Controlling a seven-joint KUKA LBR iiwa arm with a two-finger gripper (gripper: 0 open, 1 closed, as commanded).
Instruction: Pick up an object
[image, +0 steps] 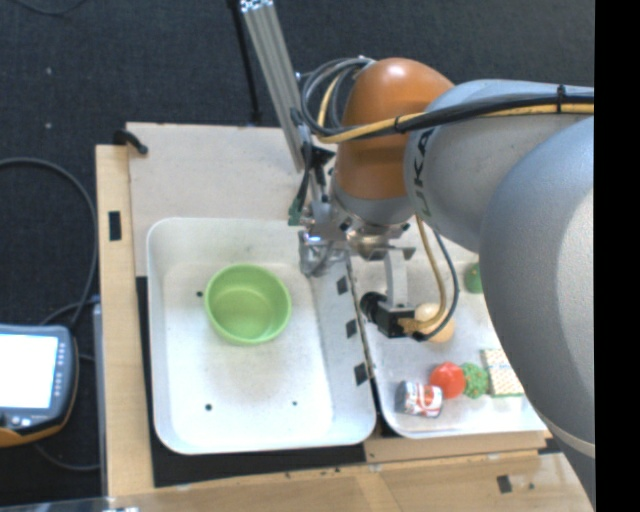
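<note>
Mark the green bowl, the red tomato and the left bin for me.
green bowl (248, 303): camera view, its inner floor.
red tomato (449, 379): camera view, its top.
left bin (262, 400): camera view, bare floor near the front.

A green bowl (248, 303) sits alone in the left bin (170, 400), open floor all around it. The right bin (395, 425) is crowded, largely covered by the arm (500, 190).
</note>
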